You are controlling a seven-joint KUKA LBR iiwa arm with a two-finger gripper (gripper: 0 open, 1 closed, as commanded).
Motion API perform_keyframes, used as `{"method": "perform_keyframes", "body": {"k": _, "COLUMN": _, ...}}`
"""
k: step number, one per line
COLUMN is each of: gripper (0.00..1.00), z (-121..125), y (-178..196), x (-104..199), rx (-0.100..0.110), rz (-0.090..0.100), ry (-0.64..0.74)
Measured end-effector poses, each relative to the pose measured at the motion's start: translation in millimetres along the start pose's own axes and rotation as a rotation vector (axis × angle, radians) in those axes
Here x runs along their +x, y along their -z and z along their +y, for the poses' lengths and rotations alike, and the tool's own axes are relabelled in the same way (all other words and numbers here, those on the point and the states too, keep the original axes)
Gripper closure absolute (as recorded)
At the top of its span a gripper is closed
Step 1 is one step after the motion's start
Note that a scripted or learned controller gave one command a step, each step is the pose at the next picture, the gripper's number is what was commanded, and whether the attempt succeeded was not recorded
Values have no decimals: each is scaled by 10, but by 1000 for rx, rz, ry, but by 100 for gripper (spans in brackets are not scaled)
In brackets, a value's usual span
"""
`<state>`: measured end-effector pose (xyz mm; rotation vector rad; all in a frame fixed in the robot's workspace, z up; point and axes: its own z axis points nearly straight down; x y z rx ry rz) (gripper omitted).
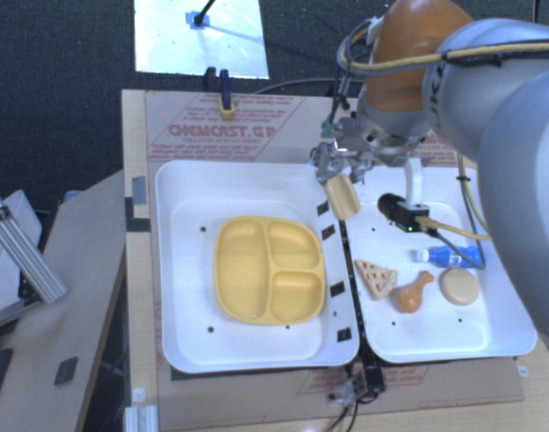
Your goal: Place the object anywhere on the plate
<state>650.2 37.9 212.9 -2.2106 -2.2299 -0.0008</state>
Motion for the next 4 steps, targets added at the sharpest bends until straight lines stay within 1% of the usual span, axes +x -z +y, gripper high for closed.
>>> {"method": "perform_keyframes", "body": {"k": 1, "gripper": 100, "z": -125, "y": 142, "x": 556, "rx": -3, "rz": 1, "ry": 1}}
{"method": "perform_keyframes", "body": {"k": 2, "gripper": 100, "z": -266, "y": 178, "x": 1150, "rx": -2, "rz": -1, "ry": -2}}
{"method": "perform_keyframes", "body": {"k": 3, "gripper": 100, "z": -443, "y": 96, "x": 1536, "rx": 0, "rz": -1, "ry": -2}}
{"method": "perform_keyframes", "body": {"k": 4, "gripper": 0, "z": -438, "y": 97, "x": 1525, "rx": -1, "rz": -1, "ry": -4}}
